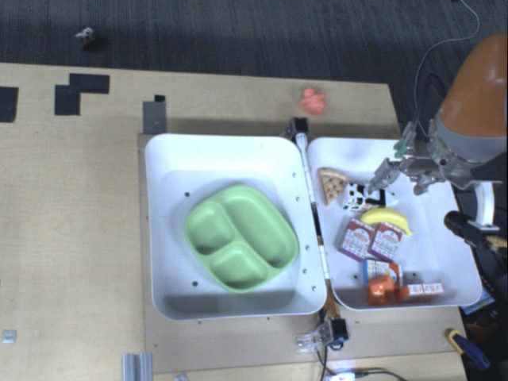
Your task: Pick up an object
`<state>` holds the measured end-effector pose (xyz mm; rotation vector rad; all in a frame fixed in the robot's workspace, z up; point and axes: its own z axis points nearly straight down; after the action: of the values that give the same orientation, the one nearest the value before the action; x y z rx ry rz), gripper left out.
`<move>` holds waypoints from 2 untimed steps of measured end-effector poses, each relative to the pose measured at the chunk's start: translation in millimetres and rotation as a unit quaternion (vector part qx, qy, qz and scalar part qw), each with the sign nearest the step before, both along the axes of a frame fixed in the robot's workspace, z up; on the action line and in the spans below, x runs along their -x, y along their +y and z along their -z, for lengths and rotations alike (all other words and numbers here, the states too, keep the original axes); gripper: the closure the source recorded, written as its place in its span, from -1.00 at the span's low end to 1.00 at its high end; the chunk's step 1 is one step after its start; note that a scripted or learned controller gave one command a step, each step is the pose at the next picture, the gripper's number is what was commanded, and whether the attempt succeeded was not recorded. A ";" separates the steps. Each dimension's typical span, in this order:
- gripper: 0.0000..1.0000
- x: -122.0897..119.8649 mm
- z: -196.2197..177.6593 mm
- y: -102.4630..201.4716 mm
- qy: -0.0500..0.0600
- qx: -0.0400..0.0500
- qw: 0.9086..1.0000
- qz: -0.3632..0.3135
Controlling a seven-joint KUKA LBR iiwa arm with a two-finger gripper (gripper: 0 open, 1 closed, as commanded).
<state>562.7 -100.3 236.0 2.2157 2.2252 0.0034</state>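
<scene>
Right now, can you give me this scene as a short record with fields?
left bin: holds a green tray with three sections
right bin: pizza slice, cow toy, banana, two red boxes, orange item
bench: pink toy beyond the bins
gripper: above right bin, near cow toy, holding nothing visible

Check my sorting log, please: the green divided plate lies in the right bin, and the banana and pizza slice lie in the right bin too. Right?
Not quite. The camera view shows the green divided plate in the left bin, not the right one. The banana and pizza slice do lie in the right bin.
</scene>
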 end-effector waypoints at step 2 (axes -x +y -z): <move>-1.00 -68.3 150.5 10.8 -0.001 0.000 1.000 0.000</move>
<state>631.0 -89.5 85.5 2.2142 2.2246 0.0052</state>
